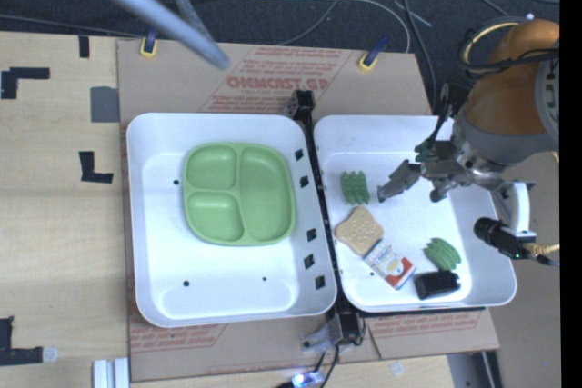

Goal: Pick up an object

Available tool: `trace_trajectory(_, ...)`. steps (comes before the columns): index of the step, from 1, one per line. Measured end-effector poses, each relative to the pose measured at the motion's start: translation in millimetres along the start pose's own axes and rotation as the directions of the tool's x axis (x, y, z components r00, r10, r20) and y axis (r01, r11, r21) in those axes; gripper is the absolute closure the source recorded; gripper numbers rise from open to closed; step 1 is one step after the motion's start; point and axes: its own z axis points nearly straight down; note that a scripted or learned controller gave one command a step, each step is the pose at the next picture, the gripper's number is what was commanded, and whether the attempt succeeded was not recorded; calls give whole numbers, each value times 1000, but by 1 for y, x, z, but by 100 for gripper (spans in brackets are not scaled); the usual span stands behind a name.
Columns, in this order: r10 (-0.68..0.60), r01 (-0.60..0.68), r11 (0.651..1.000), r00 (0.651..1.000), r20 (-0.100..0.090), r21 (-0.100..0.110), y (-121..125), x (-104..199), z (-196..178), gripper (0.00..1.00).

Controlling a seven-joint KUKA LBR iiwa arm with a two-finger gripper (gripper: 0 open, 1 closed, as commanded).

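Claw (420,182) hangs over the right bin (473,297) w/ fingers spread, nothing between them; candidate objs all in that bin: ridged green piece (355,187) near its left wall, bread slice (359,231) just below, small red/white packet (390,266), second green piece (443,252) and black block (437,285) toward the bin's front-right corner. Bread slice looks light, soft, prob. crushable, so best pinched gently across its flat edges; packet thin, likely slippery. Left bin (145,195) carries a green divided plate (240,194); tabletop is cardboard-lined, cables trailing along its rear edge.
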Motion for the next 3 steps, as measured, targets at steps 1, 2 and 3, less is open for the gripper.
trace_trajectory(1, -3, 3, 1000, 1000, 1, -13, 3, 0, -7, 0)
trace_trajectory(2, -2, 2, 1000, 1000, 2, -8, -4, 3, 56, 0)
trace_trajectory(3, -3, 3, 1000, 1000, 2, -8, -3, 2, 120, 0)
